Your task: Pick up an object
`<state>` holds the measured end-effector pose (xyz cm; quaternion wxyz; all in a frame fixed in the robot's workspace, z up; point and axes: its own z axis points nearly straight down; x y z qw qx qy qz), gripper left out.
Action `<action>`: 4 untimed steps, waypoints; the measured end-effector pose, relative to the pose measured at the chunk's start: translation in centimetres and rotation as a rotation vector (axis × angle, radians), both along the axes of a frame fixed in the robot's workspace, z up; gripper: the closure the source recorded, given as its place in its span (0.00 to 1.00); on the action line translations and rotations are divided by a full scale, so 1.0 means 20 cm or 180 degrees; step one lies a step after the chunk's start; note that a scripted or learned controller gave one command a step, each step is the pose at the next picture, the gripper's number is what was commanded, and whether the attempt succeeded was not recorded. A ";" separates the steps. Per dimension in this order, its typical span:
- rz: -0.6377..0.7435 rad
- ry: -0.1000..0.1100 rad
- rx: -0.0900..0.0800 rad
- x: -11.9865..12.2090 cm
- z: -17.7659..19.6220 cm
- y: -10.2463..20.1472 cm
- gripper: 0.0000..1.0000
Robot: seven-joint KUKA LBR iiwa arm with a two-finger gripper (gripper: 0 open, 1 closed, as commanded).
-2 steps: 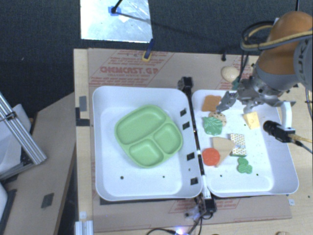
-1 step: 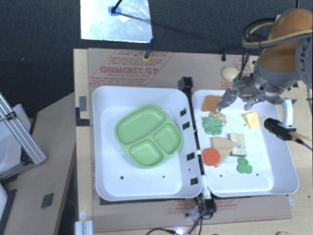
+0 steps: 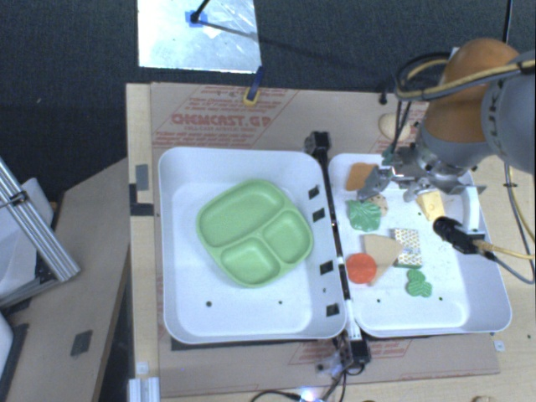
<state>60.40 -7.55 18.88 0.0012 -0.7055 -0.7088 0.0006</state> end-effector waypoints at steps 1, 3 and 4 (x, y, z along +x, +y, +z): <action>-0.0013 0.0003 -0.0002 -0.02 -0.29 -0.04 0.00; -0.0014 -0.0019 -0.0003 -0.01 -0.46 -0.04 1.00; -0.0017 -0.0024 -0.0005 -0.03 -0.22 -0.08 1.00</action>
